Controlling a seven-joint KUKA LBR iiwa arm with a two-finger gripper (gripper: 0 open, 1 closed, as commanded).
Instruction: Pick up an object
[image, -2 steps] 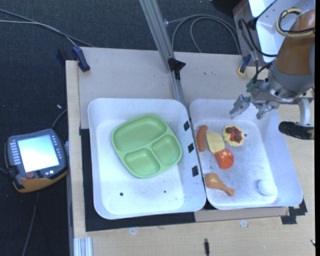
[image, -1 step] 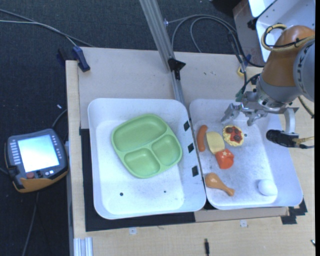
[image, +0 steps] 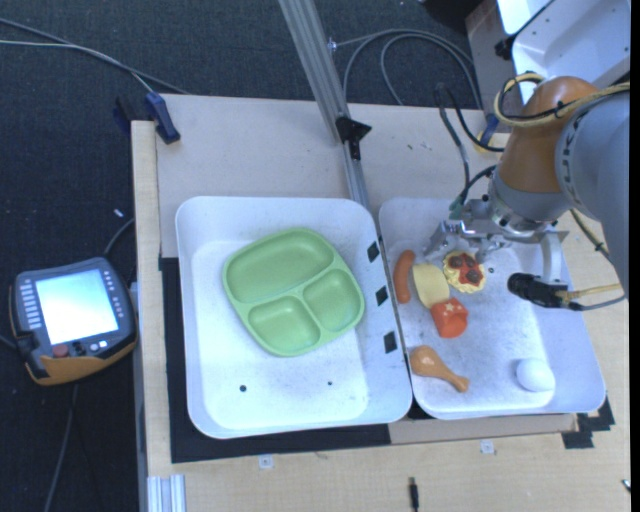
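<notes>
Yellow-and-red pizza toy (image: 465, 271) sits under my gripper (image: 462, 243); I cannot tell its state, so I'd drop straight down slowly

Toy foods (image: 447, 300) in right bin (image: 575, 340)
</notes>
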